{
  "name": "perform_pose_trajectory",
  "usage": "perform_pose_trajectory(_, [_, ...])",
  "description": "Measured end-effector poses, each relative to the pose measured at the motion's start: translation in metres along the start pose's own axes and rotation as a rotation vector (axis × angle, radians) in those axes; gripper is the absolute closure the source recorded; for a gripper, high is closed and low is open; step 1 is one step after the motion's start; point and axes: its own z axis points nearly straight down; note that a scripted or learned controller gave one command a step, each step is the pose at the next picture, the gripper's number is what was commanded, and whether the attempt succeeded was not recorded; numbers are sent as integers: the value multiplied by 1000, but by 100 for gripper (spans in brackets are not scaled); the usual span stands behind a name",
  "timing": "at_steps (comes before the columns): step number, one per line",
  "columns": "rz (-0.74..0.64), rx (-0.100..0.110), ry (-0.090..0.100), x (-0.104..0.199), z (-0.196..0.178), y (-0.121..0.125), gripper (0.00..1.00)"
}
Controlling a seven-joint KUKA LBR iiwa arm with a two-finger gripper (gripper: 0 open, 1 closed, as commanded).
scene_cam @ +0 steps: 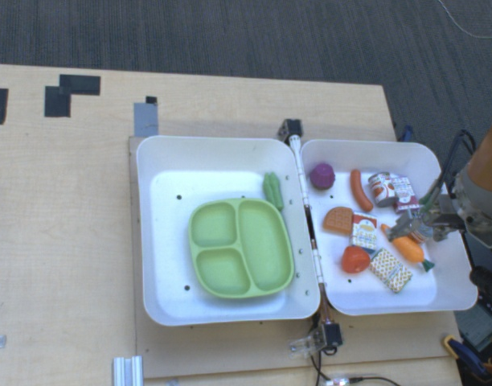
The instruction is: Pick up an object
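Note:
The right bin [451, 292] holds several toy foods: a purple fruit [322, 175], a red sausage [359, 190], a small can [388, 188], a brown cookie [339, 219], a little carton [364, 232], a red tomato [355, 259], an orange carrot [410, 250] and a patterned box [391, 270]. My gripper [413, 225] reaches in from the right and hovers low at the bin's right side, just above the carrot and right of the carton. Nothing is visibly lifted.
The left bin [161, 215] holds a green three-part plate [240, 248] and a green pod [272, 190] against its right wall. The arm's grey body [481, 185] stands over the right bin's right rim. Cables run along the bench's front edge.

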Motion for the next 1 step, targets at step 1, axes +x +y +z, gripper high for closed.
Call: perform_pose_trajectory(1, [2, -1, 0, 34, 78, -5, 0])
